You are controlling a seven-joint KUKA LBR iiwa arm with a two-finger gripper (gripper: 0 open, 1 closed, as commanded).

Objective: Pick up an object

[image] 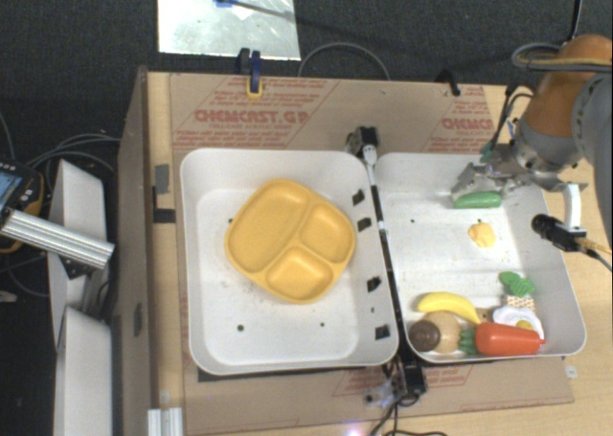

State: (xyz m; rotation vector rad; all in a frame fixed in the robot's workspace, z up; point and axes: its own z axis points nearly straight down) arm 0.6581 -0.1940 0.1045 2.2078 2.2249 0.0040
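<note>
A long green toy [477, 200] lies at the back of the right bin [421, 233]. The gripper [484, 180] sits right over it, touching it. I cannot tell how the gripper is set. More toy food is piled in the near corner: a banana [446, 305], a red carrot [506, 338]. A smooth yellow plate [290, 240] fills the left bin [206, 262].

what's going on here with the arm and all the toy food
A grey and orange robot arm reaches in from the right, its tool down at a green object near the back of the right bin. Whether it has gripped it is not clear. A small yellow piece lies nearby, and a banana, a red-orange vegetable and other toy foods crowd the front corner. The left bin holds a yellow divided plate.
</note>
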